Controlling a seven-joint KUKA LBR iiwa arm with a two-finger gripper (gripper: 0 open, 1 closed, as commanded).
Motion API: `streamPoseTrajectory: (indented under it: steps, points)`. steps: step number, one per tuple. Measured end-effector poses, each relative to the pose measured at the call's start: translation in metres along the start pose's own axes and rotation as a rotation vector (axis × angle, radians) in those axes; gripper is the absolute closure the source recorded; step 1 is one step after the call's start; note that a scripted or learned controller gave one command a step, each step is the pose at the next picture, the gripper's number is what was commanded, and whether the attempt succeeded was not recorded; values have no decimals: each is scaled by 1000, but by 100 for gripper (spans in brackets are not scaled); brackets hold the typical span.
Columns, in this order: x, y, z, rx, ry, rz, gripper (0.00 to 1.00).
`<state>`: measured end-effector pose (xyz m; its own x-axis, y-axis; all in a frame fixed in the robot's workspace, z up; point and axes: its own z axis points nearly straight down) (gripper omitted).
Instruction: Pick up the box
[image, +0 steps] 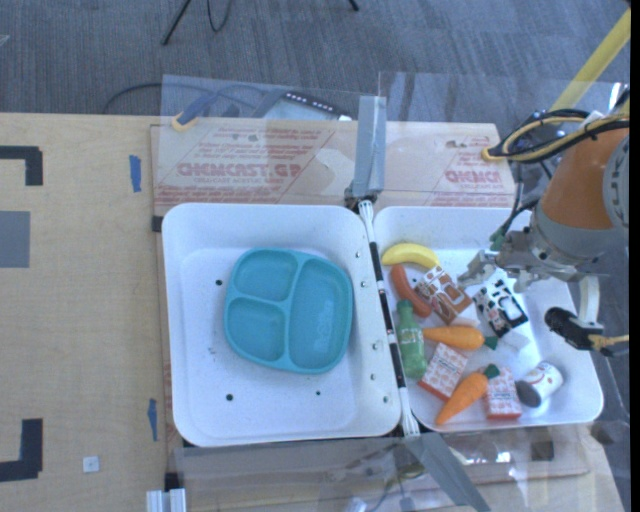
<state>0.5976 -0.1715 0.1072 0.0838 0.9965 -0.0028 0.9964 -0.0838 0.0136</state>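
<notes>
A: Where the right bin (590, 400) comes nearest the camera, what lies there?

B: A small red box (503, 394) sits beside a carrot (463, 397), with another red-and-white box (443, 370) just left of it and a white round item (543, 379) to its right.

A: And further back?

B: A second carrot (458, 337), a green bottle (409, 340), a sausage (408, 289) and a banana (411, 255). A brown carton (441, 291) lies between them.

A: The gripper?

B: The gripper (497, 304) hangs low over a black-and-white carton (499, 306) mid-bin; I cannot tell whether its fingers are parted or closed.

A: The left bin (190, 330)?

B: 1 teal divided plate (289, 310).

A: Beyond?

B: 2 clear sheets (250, 160) on the table (70, 300).
</notes>
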Motion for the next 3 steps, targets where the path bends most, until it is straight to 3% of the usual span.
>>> streamPoseTrajectory:
  steps: [1,2,3]
  points:
    - [67,48,1,-2,2,-57,0]
    - [1,31,22,15,2,198,0]
    - [11,2,-83,12,2,99,0]
